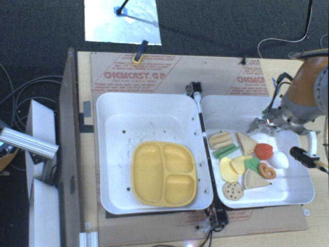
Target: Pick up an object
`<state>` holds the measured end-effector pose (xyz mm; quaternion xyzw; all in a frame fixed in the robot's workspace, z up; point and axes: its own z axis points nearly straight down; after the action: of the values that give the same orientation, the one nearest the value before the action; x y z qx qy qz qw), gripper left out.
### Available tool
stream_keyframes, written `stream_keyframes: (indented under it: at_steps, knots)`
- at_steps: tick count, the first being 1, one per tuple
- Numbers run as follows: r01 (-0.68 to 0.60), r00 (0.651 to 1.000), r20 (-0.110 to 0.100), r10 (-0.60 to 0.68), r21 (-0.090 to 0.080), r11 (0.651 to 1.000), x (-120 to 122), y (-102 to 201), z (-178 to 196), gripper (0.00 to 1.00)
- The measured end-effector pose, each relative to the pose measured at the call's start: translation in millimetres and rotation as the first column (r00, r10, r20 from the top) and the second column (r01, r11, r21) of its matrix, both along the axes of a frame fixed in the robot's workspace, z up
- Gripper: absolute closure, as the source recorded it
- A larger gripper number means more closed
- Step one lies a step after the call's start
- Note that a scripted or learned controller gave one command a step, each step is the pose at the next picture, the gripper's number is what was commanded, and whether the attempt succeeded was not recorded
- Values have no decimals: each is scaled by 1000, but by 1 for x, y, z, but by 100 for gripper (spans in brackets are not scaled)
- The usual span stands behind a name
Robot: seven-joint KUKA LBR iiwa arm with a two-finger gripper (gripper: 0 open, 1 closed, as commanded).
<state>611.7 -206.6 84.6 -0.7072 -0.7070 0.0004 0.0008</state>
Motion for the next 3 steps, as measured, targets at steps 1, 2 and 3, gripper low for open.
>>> stream_keyframes:
  at_steps: [1, 2, 3]
  knots:
    - [-1, 1000, 0, 1, 0, 1000, -45, 11, 0, 0]
    - [1, 1000, 1, -1, -1, 1000, -80, -1, 0, 0]
    - [-2, 1000, 5, 2, -1, 1000, -77, 0, 10, 100]
